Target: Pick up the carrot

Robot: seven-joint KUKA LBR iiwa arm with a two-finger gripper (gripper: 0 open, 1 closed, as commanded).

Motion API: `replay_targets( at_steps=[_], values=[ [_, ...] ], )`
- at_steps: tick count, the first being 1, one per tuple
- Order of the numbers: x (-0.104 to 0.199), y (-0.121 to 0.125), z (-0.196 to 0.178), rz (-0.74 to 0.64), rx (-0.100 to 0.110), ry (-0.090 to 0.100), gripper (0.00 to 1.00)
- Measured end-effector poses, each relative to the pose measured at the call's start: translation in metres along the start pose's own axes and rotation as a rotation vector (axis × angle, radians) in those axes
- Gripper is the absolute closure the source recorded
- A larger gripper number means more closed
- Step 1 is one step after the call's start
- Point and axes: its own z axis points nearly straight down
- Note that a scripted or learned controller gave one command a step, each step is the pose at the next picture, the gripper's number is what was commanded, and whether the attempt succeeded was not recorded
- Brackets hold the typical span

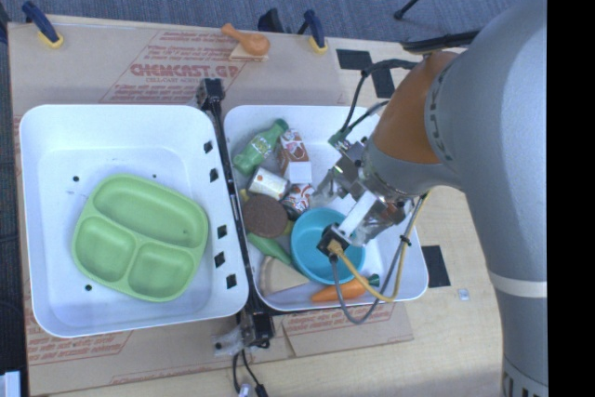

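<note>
The carrot (337, 293) lies flat along the near wall of the right bin (414, 260), with its orange body pointing left and a bit of green at its right end. It sits just below a blue bowl (311, 242). My gripper (331, 183) hangs low over the middle of the right bin, above the bowl's far rim and beside small cartons, roughly a hand's width from the carrot. The arm's wrist covers the bin's right part. Nothing is seen between the gripper and the carrot.
The right bin also holds a green bottle (259, 147), small cartons (296, 155), a brown disc (265, 216) and a green vegetable (267, 247). A green divided plate (139, 238) lies in the left bin (37, 135). Clamps (246, 39) grip the board's far edge.
</note>
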Motion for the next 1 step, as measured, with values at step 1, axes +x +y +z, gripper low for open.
replay_targets(
  at_steps=[1],
  values=[
    [-0.0285,-0.0234,-0.036,0.287,-0.009,0.011,0.0]
  ],
)
